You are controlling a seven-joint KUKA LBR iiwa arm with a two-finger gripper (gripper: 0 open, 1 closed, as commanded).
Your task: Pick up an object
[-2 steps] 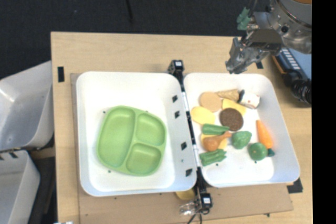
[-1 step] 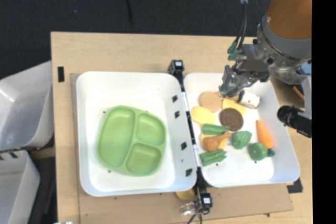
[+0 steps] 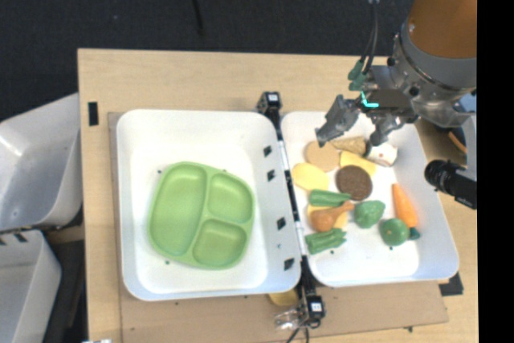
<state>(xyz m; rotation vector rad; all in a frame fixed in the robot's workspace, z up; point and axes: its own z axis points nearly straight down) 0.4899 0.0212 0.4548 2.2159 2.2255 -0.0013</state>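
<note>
Above right bin point(image 3: 434, 253), spread jaws, unladen.

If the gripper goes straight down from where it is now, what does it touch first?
Most likely the tan bread-like piece lying directly under the gripper, at the far end of the food pile in the right bin. Height is hard to judge from this slanted view.

Gripper point(image 3: 357, 131) hung over the right bin's point(image 3: 434, 263) far edge. Food pile point(image 3: 353, 201) lay just below it in that bin. Divided plate point(image 3: 202, 214) sat well left, in the left bin point(image 3: 132, 197).
</note>
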